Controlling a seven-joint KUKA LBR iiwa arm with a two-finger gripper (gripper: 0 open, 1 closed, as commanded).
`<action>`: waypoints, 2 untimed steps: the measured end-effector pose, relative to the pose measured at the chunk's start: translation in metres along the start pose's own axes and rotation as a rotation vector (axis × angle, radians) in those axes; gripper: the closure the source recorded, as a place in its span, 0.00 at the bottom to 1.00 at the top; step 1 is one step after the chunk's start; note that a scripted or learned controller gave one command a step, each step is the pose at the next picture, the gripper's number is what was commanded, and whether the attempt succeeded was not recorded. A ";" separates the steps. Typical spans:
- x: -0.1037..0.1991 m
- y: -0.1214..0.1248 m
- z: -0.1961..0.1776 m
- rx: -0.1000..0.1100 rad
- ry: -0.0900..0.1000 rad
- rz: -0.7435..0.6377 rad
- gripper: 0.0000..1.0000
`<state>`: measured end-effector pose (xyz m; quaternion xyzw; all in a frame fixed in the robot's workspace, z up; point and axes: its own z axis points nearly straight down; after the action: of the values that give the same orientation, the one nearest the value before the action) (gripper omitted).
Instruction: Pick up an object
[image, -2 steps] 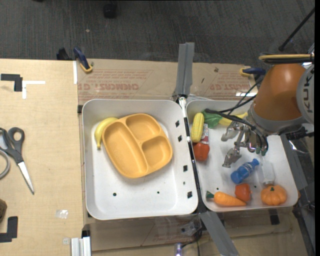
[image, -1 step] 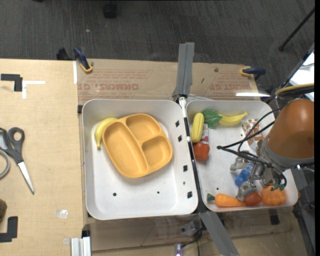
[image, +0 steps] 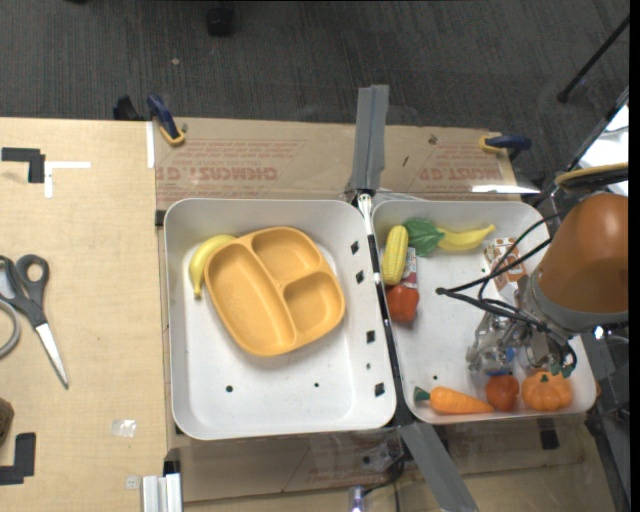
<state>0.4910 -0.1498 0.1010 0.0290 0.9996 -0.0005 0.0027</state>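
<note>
Produce crowds the near edge of the right bin (image: 455, 300), where a carrot (image: 458, 402), a small red tomato (image: 502, 391) and an orange pumpkin (image: 546, 391) lie in a row, the tomato touching the pumpkin and close to the carrot's blunt end. Just above that row the gripper (image: 503, 352) of the grey arm hangs low over the bin floor, directly over the tomato and wrapped in loose cables; whether it is open or closed, or has hold of anything, cannot be told from this angle. Toward the middle of the same bin a red pepper (image: 402, 303) rests against the wall it shares with the left bin (image: 270, 410). Farther back sit an ear of corn (image: 395, 253), a green leafy piece (image: 424, 237) and a yellow banana (image: 467, 237). In the left bin an orange divided plate (image: 275, 290) lies with a second banana (image: 206, 260) curled along its far-left rim. Scissors (image: 38, 310) lie on the table (image: 80, 220), well left of both bins. With no target named, the tomato looks the likeliest pick. The risk appears to be crowding: closing beside the tomato could catch the pumpkin too, or knock the round tomato aside so that it rolls away and the grasp comes up with nothing.
</note>
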 end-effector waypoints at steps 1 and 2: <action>0.000 0.000 0.000 0.000 0.000 0.000 0.00; -0.087 0.042 0.006 -0.001 0.001 0.137 0.00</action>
<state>0.5800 -0.1129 0.0950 0.0976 0.9952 0.0003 0.0024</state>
